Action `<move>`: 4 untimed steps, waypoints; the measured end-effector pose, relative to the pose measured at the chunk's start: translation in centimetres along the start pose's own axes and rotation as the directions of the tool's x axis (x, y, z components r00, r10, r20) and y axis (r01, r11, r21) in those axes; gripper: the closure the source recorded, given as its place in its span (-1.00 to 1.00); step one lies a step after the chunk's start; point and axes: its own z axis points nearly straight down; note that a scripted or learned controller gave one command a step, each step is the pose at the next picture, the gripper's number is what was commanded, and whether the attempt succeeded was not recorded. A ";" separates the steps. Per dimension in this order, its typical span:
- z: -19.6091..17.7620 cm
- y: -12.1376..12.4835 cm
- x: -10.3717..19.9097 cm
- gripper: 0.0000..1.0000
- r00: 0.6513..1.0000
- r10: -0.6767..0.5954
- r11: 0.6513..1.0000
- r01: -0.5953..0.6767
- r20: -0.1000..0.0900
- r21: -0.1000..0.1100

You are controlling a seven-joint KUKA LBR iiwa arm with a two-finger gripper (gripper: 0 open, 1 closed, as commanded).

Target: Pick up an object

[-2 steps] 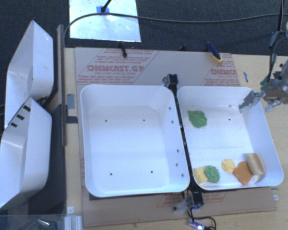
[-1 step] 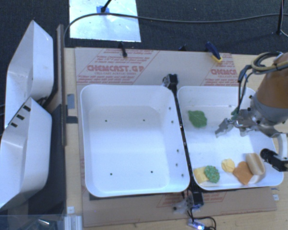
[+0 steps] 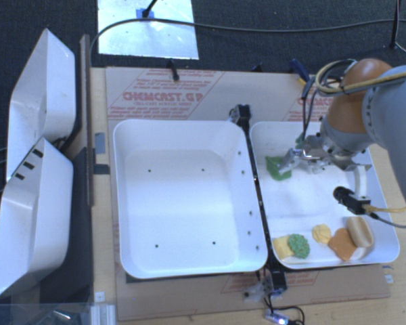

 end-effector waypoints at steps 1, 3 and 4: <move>0.7 1.7 0.2 -1.00 1.000 0.002 1.000 -0.002 0.000 -0.004; 0.7 3.1 3.8 -1.00 1.000 0.002 1.000 -0.002 0.000 -0.005; 0.7 2.2 3.3 -1.00 1.000 0.004 1.000 -0.004 0.000 -0.003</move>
